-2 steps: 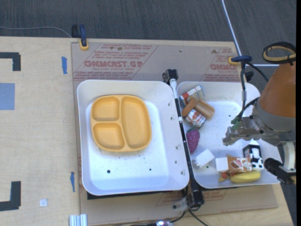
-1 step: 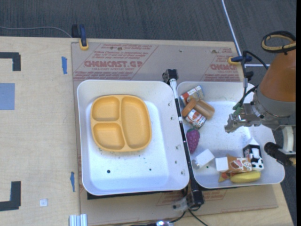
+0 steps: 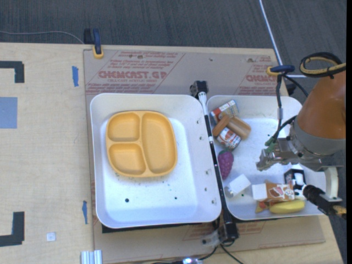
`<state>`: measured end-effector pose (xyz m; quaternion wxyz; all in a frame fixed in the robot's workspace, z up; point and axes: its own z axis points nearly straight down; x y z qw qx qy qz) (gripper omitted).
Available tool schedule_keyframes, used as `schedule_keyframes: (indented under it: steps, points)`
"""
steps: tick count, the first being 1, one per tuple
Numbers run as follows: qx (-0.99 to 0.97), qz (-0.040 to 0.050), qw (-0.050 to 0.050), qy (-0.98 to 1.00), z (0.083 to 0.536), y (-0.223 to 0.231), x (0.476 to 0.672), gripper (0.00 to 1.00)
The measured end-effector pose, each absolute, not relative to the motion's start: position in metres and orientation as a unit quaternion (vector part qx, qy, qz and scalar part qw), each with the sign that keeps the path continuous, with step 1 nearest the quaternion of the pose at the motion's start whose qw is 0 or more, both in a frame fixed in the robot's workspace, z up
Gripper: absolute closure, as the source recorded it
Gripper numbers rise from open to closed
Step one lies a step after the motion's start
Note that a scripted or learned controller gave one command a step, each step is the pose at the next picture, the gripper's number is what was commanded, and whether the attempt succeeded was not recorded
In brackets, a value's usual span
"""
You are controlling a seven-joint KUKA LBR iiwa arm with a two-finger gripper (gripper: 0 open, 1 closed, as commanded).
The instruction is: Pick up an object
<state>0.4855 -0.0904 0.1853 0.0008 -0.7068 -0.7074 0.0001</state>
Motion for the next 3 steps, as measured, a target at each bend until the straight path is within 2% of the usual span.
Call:
schedule_keyframes:
  steps: [1,2,3]
  points:
    - [-0.708,0.0003,0.0,-0.707,0.125,-0.152,0.479,1.0]
    - [-0.707,-0.0007,-0.001,-0.708,0.204,-0.099,0.48,1.0]
    - [-0.707,-0.0002,-0.001,-0.707,0.19,-0.151,0.522,1.0]
